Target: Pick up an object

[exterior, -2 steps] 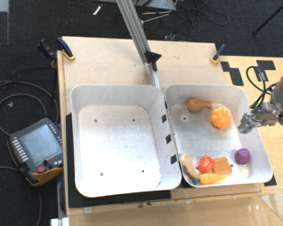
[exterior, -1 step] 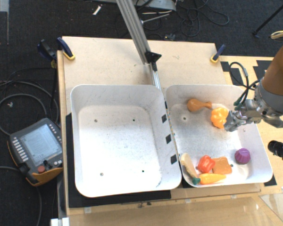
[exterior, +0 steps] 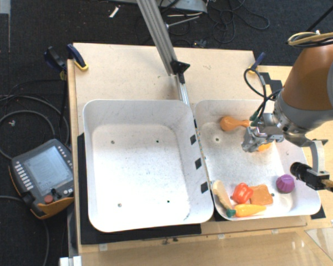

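My pincer (exterior: 254, 144): low in the right shallow white plastic bin (exterior: 227, 165), over a small yellow-orange object (exterior: 265, 146) so it can be seized; grip state unreadable. Tan pear-shaped toy (exterior: 231, 124) just beside. Remaining toys lie along the near rim.

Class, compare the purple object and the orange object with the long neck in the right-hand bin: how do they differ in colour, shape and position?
The purple object is purple and roundish; the orange long-necked object is orange, a bulb with a thin neck. The purple one lies near the bin's right wall, toward the front; the orange one lies at the back, its neck reaching toward the claw. Both rest in the right bin.
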`<state>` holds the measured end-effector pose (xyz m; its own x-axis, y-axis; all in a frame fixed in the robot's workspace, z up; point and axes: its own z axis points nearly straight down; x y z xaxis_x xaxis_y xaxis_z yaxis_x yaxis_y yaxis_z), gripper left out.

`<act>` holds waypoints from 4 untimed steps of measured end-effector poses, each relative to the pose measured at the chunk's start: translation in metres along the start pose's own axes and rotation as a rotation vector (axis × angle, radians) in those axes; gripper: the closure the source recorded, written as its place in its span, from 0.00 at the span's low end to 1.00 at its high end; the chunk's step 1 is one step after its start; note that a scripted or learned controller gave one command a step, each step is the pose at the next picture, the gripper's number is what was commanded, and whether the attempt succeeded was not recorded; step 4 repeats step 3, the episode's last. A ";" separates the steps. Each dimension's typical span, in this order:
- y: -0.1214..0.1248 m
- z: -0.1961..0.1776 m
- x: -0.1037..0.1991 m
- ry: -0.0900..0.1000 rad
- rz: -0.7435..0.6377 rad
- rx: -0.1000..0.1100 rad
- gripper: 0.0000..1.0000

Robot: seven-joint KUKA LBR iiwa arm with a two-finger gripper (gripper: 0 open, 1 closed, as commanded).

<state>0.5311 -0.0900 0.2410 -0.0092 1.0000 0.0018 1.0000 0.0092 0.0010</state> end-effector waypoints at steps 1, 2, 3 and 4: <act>0.001 -0.008 0.051 0.000 0.000 0.000 1.00; 0.001 -0.014 0.103 0.000 0.000 0.000 1.00; -0.002 -0.019 0.157 0.000 0.000 0.001 1.00; -0.002 -0.019 0.157 0.000 0.000 0.001 1.00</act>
